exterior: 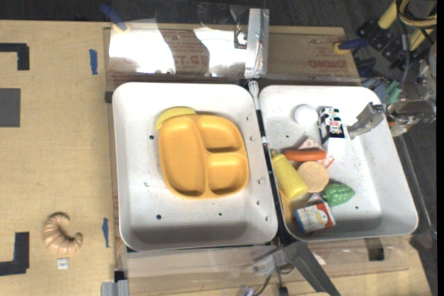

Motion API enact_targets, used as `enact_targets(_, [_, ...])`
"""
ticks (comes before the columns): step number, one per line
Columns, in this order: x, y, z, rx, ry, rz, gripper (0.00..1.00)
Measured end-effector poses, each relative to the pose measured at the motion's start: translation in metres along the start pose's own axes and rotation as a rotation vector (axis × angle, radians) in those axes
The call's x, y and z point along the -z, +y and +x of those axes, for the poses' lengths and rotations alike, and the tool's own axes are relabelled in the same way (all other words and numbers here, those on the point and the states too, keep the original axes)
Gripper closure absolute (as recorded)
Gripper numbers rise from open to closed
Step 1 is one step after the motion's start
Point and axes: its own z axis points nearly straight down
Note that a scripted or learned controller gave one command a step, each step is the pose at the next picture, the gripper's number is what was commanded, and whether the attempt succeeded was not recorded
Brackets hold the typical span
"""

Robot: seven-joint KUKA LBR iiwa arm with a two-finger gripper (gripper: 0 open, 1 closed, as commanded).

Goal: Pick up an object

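The right bin [388, 204] holds a cluster of toy foods near its left wall. A yellow bottle [288, 177] lies beside an orange carrot [305, 155] and a round tan piece [313, 177]. In front of them are a green pepper [338, 193] and a small printed can [314, 217]. A black-and-white item [331, 123] and a white round lid [304, 113] lie at the back. My gripper [362, 121] reaches in over the bin's right rear, just right of the black-and-white item, with nothing seen in it.
The left bin [135, 204] carries a yellow compartment tray [202, 153]. A tan croissant-shaped toy [61, 232] lies on the bench at the far left. A shiny clear panel [187, 45] stands behind the bins. Cables and gear [409, 3] crowd the right.
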Motion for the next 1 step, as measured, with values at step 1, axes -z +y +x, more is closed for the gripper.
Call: enact_targets(1, [-0.1319,-0.0209,-0.0244,-0.231,0.001,0.008,0.0])
